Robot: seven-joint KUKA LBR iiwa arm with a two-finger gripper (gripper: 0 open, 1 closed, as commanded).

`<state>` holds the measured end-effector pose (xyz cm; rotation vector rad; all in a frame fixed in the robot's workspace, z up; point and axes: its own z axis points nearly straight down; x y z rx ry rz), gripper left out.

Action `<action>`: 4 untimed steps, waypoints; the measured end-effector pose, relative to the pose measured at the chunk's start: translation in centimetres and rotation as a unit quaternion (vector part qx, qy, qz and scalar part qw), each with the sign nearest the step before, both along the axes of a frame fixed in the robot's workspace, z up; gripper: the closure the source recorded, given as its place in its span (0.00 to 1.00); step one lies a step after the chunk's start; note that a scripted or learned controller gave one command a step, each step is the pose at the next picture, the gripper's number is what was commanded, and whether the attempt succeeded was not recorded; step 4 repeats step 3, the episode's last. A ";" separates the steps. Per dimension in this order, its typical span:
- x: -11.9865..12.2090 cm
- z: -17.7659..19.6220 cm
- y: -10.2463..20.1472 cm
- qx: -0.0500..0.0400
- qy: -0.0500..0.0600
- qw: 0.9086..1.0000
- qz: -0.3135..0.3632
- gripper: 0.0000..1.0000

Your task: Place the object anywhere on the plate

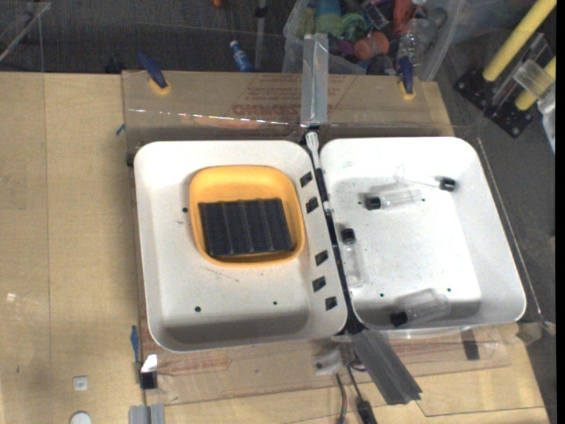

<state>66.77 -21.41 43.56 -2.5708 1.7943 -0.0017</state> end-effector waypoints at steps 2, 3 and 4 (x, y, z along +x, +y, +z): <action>0.0 -0.1 0.1 -0.002 -0.001 0.939 0.344 1.00; 0.0 -0.2 -0.6 -0.002 -0.001 0.872 0.489 1.00; 0.0 -0.2 -0.6 -0.002 -0.001 0.872 0.489 1.00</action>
